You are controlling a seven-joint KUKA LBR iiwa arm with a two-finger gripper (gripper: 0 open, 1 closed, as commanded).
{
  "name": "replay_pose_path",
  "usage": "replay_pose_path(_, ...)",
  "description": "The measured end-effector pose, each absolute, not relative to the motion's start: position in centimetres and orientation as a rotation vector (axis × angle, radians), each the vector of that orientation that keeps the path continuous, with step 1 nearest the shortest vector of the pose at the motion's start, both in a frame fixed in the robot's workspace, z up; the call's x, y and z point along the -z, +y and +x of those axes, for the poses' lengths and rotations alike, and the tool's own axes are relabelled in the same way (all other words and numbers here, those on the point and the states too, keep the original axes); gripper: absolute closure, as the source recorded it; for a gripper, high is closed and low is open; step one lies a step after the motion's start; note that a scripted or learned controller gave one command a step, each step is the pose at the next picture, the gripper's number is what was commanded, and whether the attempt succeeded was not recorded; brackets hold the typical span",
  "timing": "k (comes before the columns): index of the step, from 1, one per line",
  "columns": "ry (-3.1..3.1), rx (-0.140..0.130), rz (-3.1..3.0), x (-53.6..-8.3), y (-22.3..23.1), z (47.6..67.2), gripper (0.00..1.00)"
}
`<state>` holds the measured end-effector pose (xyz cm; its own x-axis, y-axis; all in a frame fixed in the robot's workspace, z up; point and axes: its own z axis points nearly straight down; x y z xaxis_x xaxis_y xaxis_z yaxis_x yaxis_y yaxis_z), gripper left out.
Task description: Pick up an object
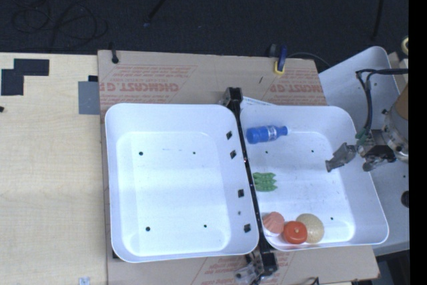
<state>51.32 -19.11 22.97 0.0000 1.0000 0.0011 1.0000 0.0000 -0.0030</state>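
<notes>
jaws (359, 158) spread, holding nothing | over right bin's (363, 227) right edge | arm low, reaching leftward

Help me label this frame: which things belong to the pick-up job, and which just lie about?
Job: hand, blue bottle, green pea pod, red tomato, pink piece, beige round piece.
Lying about: blue-and-yellow clamp, cardboard sheet.

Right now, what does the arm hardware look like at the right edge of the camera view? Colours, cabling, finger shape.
The gripper is dark grey to black metal, with a slim angled finger and a blocky dark body behind it. A thin black cable loops up from it and along the white bench surface. A strip of tan or orange casing shows above the wrist. No markings are legible.
</notes>
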Motion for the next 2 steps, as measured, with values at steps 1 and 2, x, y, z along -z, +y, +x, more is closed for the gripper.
replay_pose_path(1, -2.22, -0.003, -2.217, -23.9, -19.1, 51.3, 1.0)
replay_pose_path(2, -2.23, 0.003, -2.223, -30.3, -21.5, 55.1, 1.0)
